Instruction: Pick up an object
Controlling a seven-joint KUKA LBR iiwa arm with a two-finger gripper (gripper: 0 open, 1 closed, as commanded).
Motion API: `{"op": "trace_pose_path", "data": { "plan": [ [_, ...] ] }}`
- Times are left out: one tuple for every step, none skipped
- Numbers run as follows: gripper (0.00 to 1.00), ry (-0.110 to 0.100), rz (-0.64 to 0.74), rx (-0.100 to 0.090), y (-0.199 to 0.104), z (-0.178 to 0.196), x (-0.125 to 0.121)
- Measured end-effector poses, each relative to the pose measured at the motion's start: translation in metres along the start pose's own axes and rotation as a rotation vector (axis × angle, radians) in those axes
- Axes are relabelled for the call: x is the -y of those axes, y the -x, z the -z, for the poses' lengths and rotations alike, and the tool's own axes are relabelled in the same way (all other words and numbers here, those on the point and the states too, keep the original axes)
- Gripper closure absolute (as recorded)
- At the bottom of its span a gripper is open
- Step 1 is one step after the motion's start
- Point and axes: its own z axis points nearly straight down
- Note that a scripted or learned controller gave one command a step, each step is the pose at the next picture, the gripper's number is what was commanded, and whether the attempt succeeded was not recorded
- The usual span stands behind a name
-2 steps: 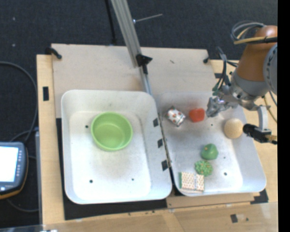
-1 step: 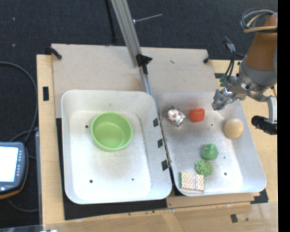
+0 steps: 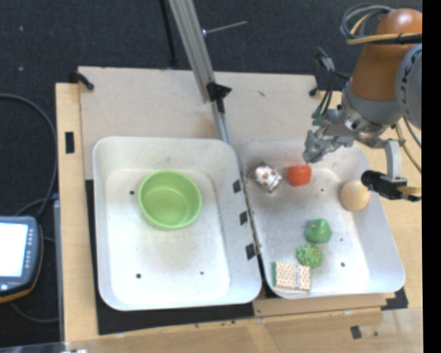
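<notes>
My gripper (image 3: pixel 314 153) hangs over the back of the right bin (image 3: pixel 378 267), just right of and behind a small red object (image 3: pixel 299 175). Nothing shows between its fingertips. A shiny white and brown ball-like object (image 3: pixel 266 177) lies to the left of the red one. A beige ball (image 3: pixel 354 196) rests near the bin's right side. Toward the front lie a green pepper-like object (image 3: pixel 318 231), a bumpy green object (image 3: pixel 309 255) and a patterned beige block (image 3: pixel 292 276).
The left bin (image 3: pixel 117 271) holds a light green bowl (image 3: pixel 170 198). A slanted metal pole (image 3: pixel 196 50) rises behind the bins, ending at a black clamp (image 3: pixel 218 92). A tablet-like device (image 3: pixel 11 256) sits off the bench at the left.
</notes>
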Motion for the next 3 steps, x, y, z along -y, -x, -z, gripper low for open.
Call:
{"op": "trace_pose_path", "data": {
  "plan": [
    [1.00, -0.003, -0.001, 0.000, -0.048, 0.001, 0.002],
    [1.00, -0.002, -0.001, 0.000, -0.090, 0.007, -0.005],
    [1.00, -0.001, 0.001, -0.001, -0.148, 0.012, -0.021]
  ]
}}
